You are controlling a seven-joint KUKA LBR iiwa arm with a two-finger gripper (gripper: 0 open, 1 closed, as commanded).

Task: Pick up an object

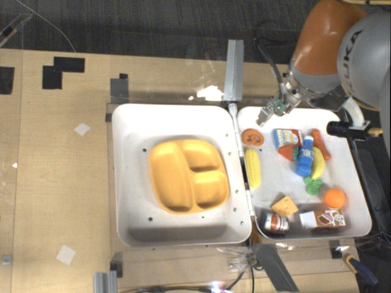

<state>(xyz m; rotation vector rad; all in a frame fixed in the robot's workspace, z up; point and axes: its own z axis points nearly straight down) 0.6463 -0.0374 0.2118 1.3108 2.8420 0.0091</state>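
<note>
As it hangs over the bin's rear | pincer (267, 116) | orange slice (252, 138) just below-left.

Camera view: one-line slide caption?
Gripper hovers over the right bin of toy food; yellow tray sits in left bin.

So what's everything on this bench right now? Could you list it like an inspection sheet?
Surface: wooden bench bearing two white bins.
Job's things: right bin holds corn, orange, banana, blue bottle, can, cheese wedge, small cartons.
Clutter: yellow divided tray in left bin.
Grippers: gripper above right bin's far-left corner; grip unclear.
Cables: black cable behind arm; thin wires at bench's near edge.
Surroundings: dark floor.
</note>
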